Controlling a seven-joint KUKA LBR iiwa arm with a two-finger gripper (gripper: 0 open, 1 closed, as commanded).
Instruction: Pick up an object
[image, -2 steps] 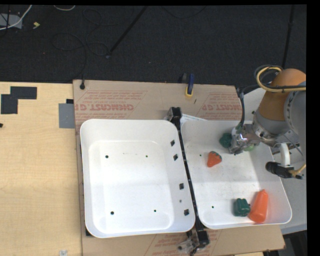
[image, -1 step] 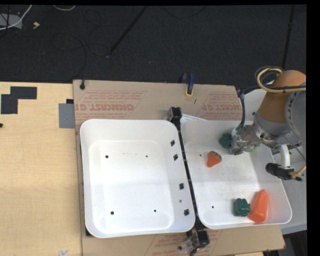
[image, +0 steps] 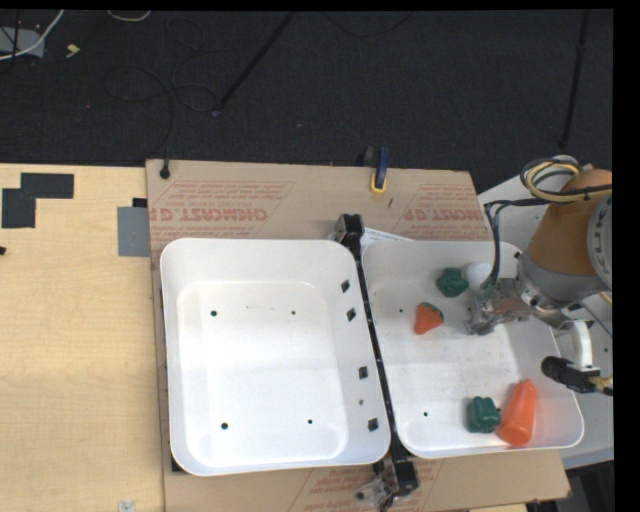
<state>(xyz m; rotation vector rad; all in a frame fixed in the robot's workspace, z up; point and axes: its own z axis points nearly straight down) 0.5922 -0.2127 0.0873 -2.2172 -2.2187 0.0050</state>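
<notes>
The small orange cone-shaped piece (image: 428, 319) lay on the floor of the right bin (image: 420, 415), just to the left of the gripper (image: 484, 320) and apart from it, making it the likeliest object for the pick. Taking the gripper as landmark, a dark green lump (image: 452, 282) sat up and to its left, with a white rounded item (image: 478, 272) just above it; a second green lump (image: 483, 414) and a larger orange block (image: 518, 412), touching each other, lay well below it near the bin's front wall. The gripper hung low over the bin floor with nothing visibly between its parts, and whether it was spread or clenched could not be told at this resolution. A good pick would probably have required centring over the cone, descending squarely to the floor, and closing across its narrower width, keeping clear of the green lump above. The left bin (image: 185, 300) lay far to the gripper's left, beyond the black divider (image: 365, 330).
</notes>
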